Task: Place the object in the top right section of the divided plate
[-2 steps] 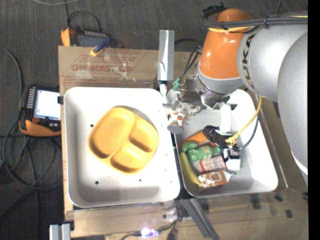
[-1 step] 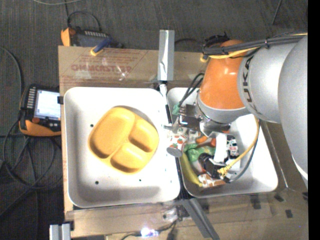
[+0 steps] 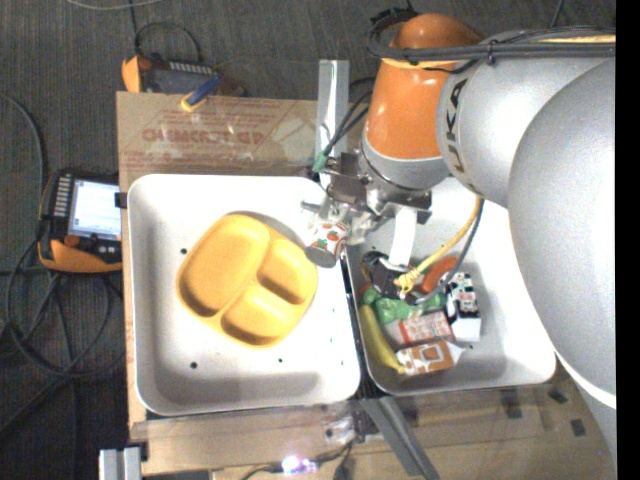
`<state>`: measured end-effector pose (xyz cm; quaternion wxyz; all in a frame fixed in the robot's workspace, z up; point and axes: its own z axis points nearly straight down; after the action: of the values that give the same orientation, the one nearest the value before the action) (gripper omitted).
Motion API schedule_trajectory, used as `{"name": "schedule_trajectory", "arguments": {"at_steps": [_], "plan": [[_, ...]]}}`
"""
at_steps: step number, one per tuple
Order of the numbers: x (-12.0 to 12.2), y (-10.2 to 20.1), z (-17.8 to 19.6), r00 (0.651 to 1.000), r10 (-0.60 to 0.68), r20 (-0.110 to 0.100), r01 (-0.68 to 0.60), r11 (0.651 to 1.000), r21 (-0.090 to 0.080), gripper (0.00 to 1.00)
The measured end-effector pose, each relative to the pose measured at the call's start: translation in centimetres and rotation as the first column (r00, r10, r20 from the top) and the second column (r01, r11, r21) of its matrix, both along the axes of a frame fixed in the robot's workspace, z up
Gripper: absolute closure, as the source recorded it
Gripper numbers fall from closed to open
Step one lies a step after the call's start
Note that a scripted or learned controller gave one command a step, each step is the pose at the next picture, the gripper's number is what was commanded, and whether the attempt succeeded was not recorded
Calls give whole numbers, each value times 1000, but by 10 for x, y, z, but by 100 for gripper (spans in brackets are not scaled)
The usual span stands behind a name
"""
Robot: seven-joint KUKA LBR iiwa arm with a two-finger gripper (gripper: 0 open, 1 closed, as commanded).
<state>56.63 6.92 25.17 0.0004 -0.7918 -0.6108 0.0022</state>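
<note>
A yellow divided plate point(image 3: 248, 279) lies tilted in the left white bin point(image 3: 160, 368), with three sections. My gripper point(image 3: 331, 224) hangs over that bin's right edge, just right of the plate's upper right section. Between its fingers sits a small white can with a red and green print point(image 3: 325, 238), tilted, its dark end pointing down toward the plate's rim. The gripper is shut on this can. The grey arm with its orange band point(image 3: 415, 88) covers the top of the right bin.
The right bin point(image 3: 520, 368) holds several items: a yellow banana point(image 3: 374, 340), a green packet point(image 3: 388, 308), a brown box point(image 3: 426, 354), and a small white and black piece point(image 3: 463, 304). A cardboard sheet point(image 3: 215, 133) lies behind the left bin.
</note>
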Motion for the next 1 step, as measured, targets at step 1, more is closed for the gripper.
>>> {"name": "schedule_trajectory", "arguments": {"at_steps": [1], "plan": [[-79, 45, -39, 997, -81, -4, 81, 997, 0, 100]]}}
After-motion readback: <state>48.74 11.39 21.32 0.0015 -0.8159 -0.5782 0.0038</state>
